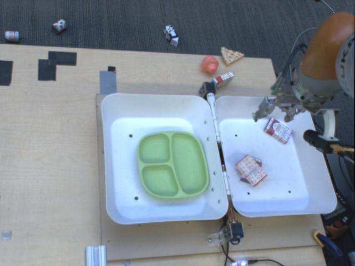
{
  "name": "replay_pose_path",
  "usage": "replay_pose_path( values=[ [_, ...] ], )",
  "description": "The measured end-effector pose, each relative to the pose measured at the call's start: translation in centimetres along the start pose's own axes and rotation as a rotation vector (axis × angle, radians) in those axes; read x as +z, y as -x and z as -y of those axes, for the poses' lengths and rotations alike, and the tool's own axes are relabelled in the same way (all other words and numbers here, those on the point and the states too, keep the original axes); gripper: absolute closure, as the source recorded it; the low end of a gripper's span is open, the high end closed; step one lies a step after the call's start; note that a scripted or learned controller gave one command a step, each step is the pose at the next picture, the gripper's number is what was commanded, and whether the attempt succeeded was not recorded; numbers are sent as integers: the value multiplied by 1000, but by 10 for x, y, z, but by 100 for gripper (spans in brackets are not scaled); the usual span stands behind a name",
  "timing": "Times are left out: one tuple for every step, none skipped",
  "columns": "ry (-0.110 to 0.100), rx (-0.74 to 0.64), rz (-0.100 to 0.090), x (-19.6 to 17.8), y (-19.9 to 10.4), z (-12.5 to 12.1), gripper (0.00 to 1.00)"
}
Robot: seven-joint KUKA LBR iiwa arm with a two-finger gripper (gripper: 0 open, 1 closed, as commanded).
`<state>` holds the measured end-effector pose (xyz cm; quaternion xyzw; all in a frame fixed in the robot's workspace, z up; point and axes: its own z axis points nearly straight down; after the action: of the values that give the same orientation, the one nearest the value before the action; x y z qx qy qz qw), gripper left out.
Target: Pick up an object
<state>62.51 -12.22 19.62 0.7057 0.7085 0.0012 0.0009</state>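
Observation:
Two small cartons lie in the right bin [294,198]. One is a red and white packet [277,130] at the bin's far right. The other is a tan and red checked box [251,169] near the middle. My gripper [275,112] hangs over the bin's far edge, just above and left of the red and white packet. Its fingers are spread apart with nothing between them. The grey arm with its orange band [333,37] comes in from the upper right.
The left bin [119,148] holds a green divided plate [173,165]. Beyond the bins on the bench lie a red ball [209,65], a pizza-slice toy [232,55] and a small tube [224,78]. Small bits of clutter sit on the dark floor behind.

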Motion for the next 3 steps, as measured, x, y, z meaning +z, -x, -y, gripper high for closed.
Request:
replay_pose_path(
  values=[
    [1, 1, 0, 103, -11, 86, 0],
    [3, 0, 0, 93, -12, 85, 100],
    [3, 0, 0, 93, -12, 85, 0]
  ],
)
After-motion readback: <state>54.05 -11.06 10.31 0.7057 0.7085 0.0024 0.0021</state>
